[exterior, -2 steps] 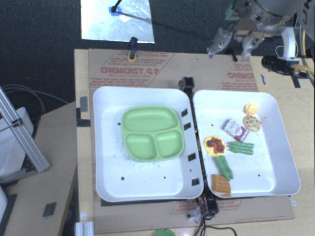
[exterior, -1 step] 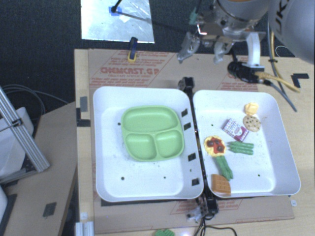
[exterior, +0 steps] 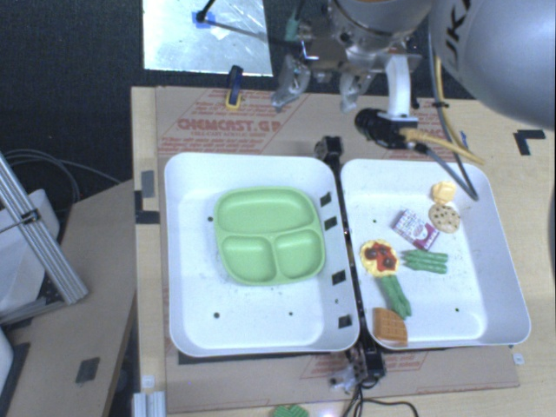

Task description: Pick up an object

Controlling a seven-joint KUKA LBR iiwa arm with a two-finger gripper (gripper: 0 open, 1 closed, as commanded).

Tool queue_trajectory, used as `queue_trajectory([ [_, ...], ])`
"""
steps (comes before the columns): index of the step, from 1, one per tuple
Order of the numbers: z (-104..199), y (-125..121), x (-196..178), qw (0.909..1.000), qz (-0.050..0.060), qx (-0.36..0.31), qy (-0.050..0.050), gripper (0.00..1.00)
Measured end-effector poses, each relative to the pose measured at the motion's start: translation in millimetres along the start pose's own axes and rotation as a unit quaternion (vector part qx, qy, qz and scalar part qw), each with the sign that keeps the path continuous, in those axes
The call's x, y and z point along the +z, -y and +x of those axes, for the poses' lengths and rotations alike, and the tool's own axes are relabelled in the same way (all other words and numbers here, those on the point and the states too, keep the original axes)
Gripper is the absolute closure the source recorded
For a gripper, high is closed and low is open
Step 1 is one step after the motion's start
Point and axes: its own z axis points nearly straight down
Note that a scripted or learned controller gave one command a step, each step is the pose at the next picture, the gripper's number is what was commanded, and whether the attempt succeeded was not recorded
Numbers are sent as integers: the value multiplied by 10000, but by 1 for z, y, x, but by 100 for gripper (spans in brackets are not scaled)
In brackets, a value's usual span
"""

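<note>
Two shallow white bins sit side by side: the left bin (exterior: 187,320) and the right bin (exterior: 495,302). The left one carries one green divided plate (exterior: 268,235). The right one carries seven toy foods: one yellow piece (exterior: 444,191), one cookie (exterior: 444,218), one purple packet (exterior: 413,228), one pizza slice (exterior: 380,256), one bunch of green beans (exterior: 425,261), one green vegetable (exterior: 396,294) and one waffle (exterior: 390,326).

Robotics laboratory: a KUKA-marked arm (exterior: 495,33) overhangs two white bins (exterior: 187,259) on a cardboard-covered bench (exterior: 226,124), with aluminium framing (exterior: 35,241) and loose cables (exterior: 61,168) left of the bins.

Small toy foods scattered in right bin (exterior: 499,294): cookie (exterior: 444,218), pizza slice (exterior: 380,256), waffle (exterior: 390,327), green beans (exterior: 424,261).
</note>
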Motion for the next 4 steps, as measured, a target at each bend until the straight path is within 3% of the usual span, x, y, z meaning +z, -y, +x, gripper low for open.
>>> queue_trajectory([
  [1, 90, -20, -26, 10000, -20, 0, -3, 0],
  [2, 84, -38, -63, 10000, -19, 29, 7, 0],
  [3, 85, -37, -73, 10000, -16, 6, 9, 100],
  [4, 86, 52, -118, 10000, 8, 20, 5, 100],
])
